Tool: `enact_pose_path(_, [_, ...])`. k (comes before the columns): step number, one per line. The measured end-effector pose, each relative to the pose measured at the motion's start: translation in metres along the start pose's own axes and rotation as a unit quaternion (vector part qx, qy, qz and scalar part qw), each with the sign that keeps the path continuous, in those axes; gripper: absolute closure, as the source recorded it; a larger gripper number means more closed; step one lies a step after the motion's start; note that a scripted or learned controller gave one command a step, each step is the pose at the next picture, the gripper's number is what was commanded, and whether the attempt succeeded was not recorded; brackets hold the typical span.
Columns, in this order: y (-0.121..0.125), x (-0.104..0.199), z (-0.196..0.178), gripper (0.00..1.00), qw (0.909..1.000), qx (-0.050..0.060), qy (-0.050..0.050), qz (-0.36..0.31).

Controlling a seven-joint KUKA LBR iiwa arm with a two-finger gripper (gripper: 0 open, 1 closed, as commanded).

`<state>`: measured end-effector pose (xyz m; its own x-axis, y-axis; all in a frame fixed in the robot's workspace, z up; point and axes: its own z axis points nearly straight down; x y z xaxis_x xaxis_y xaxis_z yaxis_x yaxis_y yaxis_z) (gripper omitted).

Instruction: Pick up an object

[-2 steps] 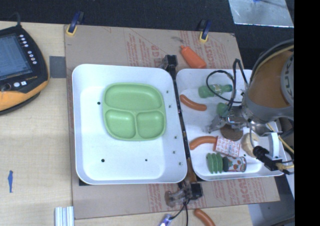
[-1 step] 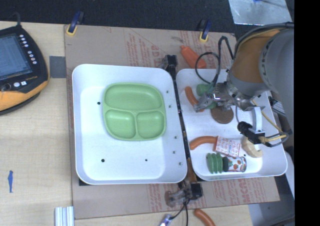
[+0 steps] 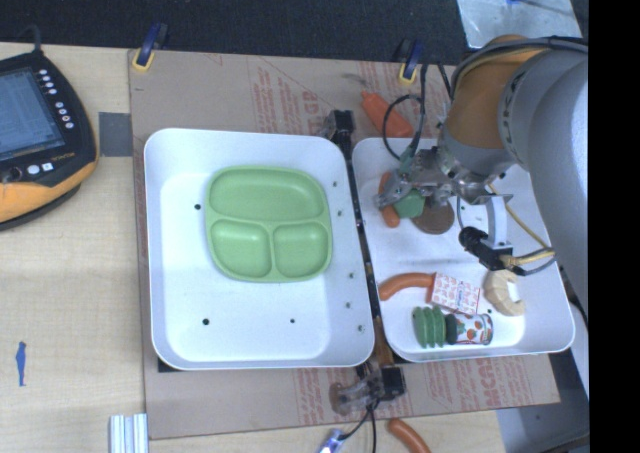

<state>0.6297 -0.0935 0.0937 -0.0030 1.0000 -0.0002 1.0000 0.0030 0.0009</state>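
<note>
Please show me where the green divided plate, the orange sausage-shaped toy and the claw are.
green divided plate (image 3: 268, 222): camera view, where its compartments meet, in the left bin.
orange sausage-shaped toy (image 3: 405, 284): camera view, middle of its length, in the right bin.
claw (image 3: 408, 193): camera view, at its tip, low over the right bin.

The gripper (image 3: 405, 191) is low in the right bin (image 3: 545, 341), maybe touching a small green toy (image 3: 409, 207).
</note>
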Motion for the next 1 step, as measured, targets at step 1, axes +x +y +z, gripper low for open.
enact_pose_path(1, [0.0004,-0.0006,-0.0112,1.0,1.0,0.0,0.0,-0.002])
